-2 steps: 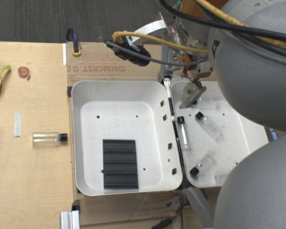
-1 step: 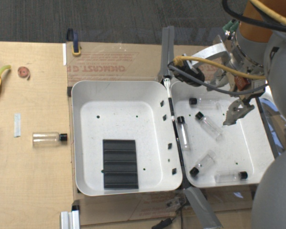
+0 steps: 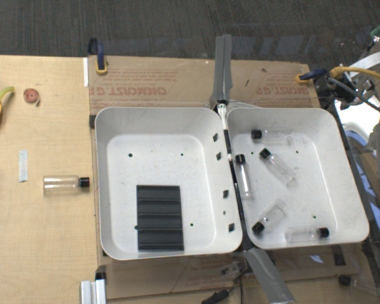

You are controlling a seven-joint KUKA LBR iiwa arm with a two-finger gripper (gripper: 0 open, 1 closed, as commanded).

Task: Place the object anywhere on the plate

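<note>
Work has not visibly begun: five clear vials (image 3: 278, 165) lie scattered in the right bin (image 3: 342, 144), none on the dark ribbed plate (image 3: 159, 218) in the left bin (image 3: 107, 138) (the gripper's state I cannot tell).

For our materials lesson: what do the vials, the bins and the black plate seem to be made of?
Vials: clear glass or plastic, since the bin floor shows through them, with black caps. Bins: white moulded plastic, semi-gloss, with rounded corners. Plate: matte black with ribs, likely plastic or rubber.
</note>
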